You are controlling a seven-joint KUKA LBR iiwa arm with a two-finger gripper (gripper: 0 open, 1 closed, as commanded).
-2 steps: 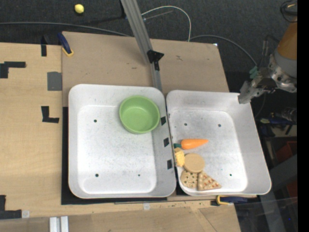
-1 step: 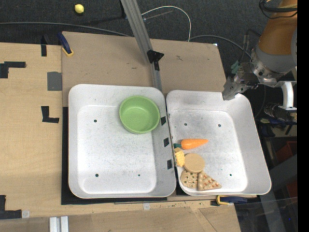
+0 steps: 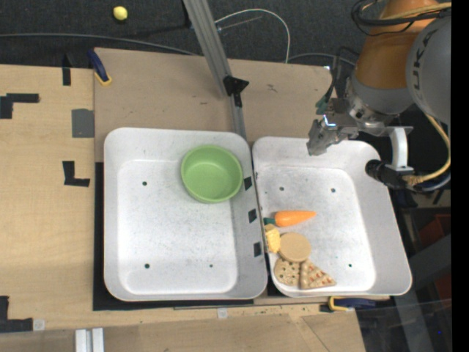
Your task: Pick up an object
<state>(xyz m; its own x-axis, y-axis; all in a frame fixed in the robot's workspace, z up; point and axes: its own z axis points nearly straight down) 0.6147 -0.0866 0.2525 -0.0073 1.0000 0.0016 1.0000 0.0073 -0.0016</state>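
The left bin (image 3: 124,218) on the table (image 3: 44,196) holds a green bowl (image 3: 212,173) near its far right corner. The right bin (image 3: 366,255) holds an orange carrot (image 3: 294,217), with a round cracker (image 3: 295,246) and other toy foods in its near left corner. The tool (image 3: 319,141) hangs over the right bin's far rim; whether it is clenched or released, I cannot tell.

two white bins (image 3: 124,196) are noted as matt plastic, finely speckled. the green bowl (image 3: 212,173) is seen as smooth plastic with a dull sheen. the counter (image 3: 146,86) is observed as bare, matt wood board. the arm's orange band (image 3: 392,42) is recorded as glossy; the gripper (image 3: 319,144) appears metallic grey.
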